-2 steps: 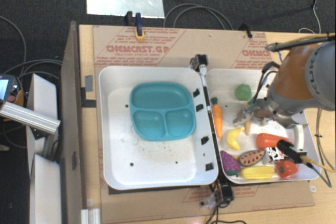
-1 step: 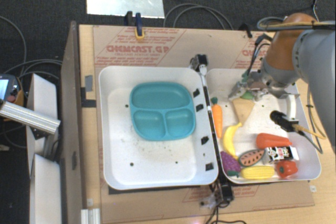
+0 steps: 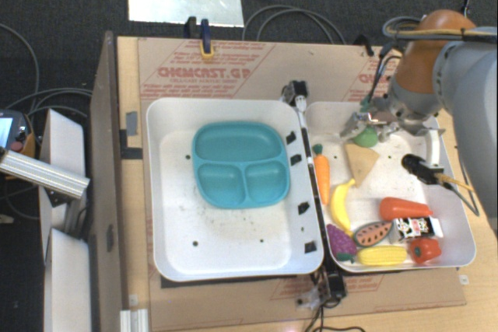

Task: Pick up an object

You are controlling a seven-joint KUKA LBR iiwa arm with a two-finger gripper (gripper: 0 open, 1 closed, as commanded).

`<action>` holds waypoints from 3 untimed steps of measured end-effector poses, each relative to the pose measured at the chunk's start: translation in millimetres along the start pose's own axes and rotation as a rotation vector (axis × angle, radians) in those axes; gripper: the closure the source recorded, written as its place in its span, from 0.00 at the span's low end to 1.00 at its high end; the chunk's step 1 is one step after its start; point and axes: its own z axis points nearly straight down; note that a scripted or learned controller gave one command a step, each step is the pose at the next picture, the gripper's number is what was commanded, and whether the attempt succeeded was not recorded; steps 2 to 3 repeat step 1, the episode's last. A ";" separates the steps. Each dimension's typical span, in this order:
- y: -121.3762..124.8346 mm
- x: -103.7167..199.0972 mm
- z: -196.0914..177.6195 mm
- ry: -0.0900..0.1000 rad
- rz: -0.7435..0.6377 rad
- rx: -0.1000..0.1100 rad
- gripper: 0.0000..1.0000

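The gripper [image 3: 372,124] hangs low over the right bin's [image 3: 467,249] far edge, its fingers masking part of one green toy [image 3: 363,139] so I cannot tell their state, while one teal divided plate [image 3: 240,165] fills the left bin [image 3: 173,245].

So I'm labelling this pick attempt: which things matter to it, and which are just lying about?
In play: gripper, green toy beneath it, right bin.
Lying about: teal plate in left bin, carrot, banana, corn.
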 end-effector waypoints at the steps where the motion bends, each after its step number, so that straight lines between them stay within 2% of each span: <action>1: 0.2 0.1 -11.0 -0.001 -0.002 -0.002 1.00; 3: 0.2 0.1 -11.0 -0.001 -0.002 -0.002 1.00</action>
